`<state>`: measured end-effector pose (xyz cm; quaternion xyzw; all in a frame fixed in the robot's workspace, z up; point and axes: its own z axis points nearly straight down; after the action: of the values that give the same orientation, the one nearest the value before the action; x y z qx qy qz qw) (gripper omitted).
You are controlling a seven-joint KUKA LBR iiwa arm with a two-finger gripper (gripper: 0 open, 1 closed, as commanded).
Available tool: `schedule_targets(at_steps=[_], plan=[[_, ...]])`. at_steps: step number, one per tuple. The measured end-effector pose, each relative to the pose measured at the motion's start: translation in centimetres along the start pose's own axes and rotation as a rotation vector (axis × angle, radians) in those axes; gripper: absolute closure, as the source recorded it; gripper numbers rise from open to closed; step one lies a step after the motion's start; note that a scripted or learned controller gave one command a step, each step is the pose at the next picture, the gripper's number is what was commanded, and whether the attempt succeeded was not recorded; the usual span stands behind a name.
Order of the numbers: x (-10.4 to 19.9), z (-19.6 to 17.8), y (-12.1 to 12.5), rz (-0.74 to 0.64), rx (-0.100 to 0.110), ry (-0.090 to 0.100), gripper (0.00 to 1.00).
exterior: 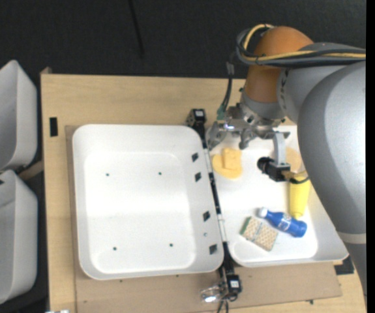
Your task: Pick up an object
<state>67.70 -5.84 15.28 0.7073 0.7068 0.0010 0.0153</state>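
My gripper (233, 135) hangs over the far left corner of the right bin (304, 253), its fingers spread open with nothing between them. Just in front of the fingertips lies a yellow lumpy object (229, 163), close to the bin's left wall. Further toward the front lie a yellow bottle (298, 199), a blue bottle with a white cap (285, 223) and a speckled tan-and-green pad (260, 233). A pale orange object (294, 158) peeks out beside the arm, partly hidden by it.
The left bin (83, 175) sits beside the right one, sharing a divider with black clips (208, 194). The grey arm (330, 142) covers the right bin's far right part. White housings (4, 175) stand at the bench's left.
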Motion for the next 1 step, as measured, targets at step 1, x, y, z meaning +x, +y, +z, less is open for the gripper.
schedule_targets(at_steps=[1], plan=[[0.00,0.02,-0.01,0.000,0.000,0.000,0.00]])
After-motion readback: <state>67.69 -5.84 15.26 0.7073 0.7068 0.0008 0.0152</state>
